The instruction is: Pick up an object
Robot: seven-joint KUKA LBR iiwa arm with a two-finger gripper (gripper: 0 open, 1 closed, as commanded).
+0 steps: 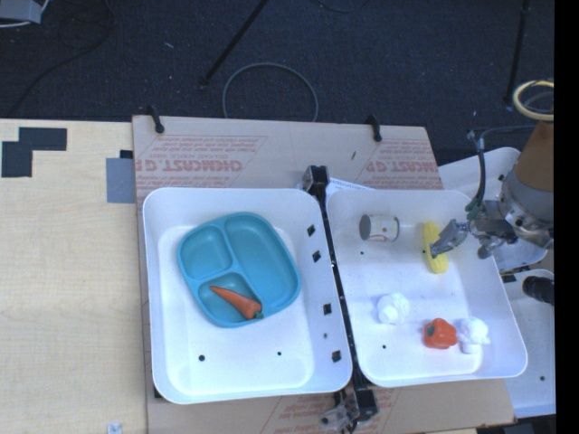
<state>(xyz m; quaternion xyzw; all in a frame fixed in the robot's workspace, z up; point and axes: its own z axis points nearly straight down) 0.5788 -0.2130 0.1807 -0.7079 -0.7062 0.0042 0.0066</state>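
Objects for picking are lying in the two white bins, five of them in the right bin (pixel 493 369) and one in the left bin (pixel 167 369). In the right bin one small grey-and-white cup (pixel 380 228) is lying on its side near the far left corner. One yellow piece (pixel 435 248), long and narrow, is resting to the right of the cup, toward the far right part of the bin. One white crumpled lump (pixel 392 308) is sitting near the middle of the bin floor. One orange-red pepper-like toy (pixel 440 334) is lying near the front right, and a second white lump (pixel 472 332) is touching it on its right side, close to the bin wall.

The left bin is holding one blue divided plate (pixel 204 251) with three compartments. One orange carrot (pixel 236 301) is lying in the plate's front compartment, its green end pointing toward the right.

One gripper (pixel 455 234) is reaching in from the right, hanging over the right bin's far right part. Its fingers are standing apart in a moderate spread, with the tip of one finger (pixel 447 237) just beside or over the upper end of the yellow piece; whether it is touching cannot be told. Nothing is sitting between the fingers.
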